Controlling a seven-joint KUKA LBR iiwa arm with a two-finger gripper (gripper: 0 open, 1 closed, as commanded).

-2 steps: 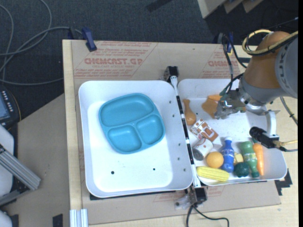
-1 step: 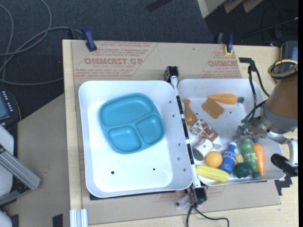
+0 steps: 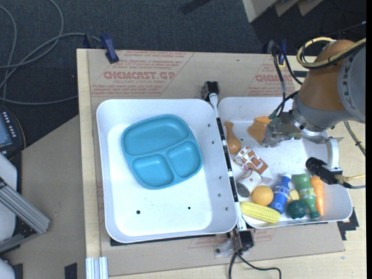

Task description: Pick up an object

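The gripper (image 3: 273, 133) hangs low in the right bin (image 3: 343, 211), its fingers' state untellable, just beside an orange object (image 3: 257, 128); corn (image 3: 260, 213), an orange (image 3: 263, 195) and a bottle (image 3: 281, 192) crowd nearby.

Right bin (image 3: 244, 106), shallow, white, holding assorted toy foods. Orange wedge-shaped piece (image 3: 258, 128) at about 10 o'clock in the bin, just beside the gripper (image 3: 273, 137). Tan bottle-shaped piece (image 3: 232, 138) at 9 o'clock, lying along the left wall. Red-and-white carton (image 3: 251, 160) near centre, tilted. Corn cob (image 3: 260, 213) at 7 o'clock, lying flat. Orange ball (image 3: 263, 195) touching the cob. Blue bottle (image 3: 281, 193), green items (image 3: 301, 185) and carrot (image 3: 318, 193) clustered at 5 o'clock.
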